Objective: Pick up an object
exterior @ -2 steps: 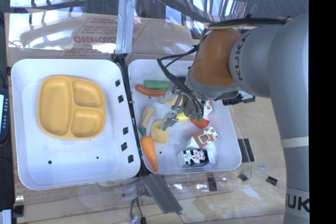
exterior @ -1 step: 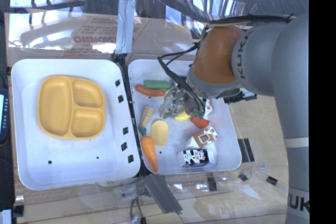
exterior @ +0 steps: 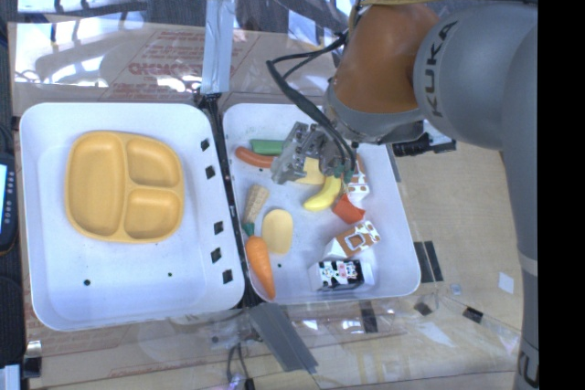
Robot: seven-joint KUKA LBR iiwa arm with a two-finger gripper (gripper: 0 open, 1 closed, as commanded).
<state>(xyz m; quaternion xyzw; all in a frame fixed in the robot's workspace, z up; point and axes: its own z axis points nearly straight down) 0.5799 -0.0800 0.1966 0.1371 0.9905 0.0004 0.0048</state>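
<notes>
My gripper (exterior: 300,158) hangs low over the upper middle of the right bin (exterior: 402,242), under the grey arm with its orange band. Right beside it lie a red sausage (exterior: 253,157) and a green piece (exterior: 267,145) to its left, and a banana (exterior: 322,194) just below it. A pale yellow cheese-like piece (exterior: 313,173) shows partly under the gripper. Lower in the bin are a corn cob (exterior: 256,203), a yellow oval piece (exterior: 277,230), a carrot (exterior: 260,268), a red piece (exterior: 347,208) and small cartons (exterior: 343,273). Nothing is visibly held.
The left bin (exterior: 55,288) holds a yellow three-compartment plate (exterior: 123,185). A black hinged divider (exterior: 219,196) runs between the bins. The arm's wrist covers the right bin's upper right corner. Cardboard and tape lie behind the bins.
</notes>
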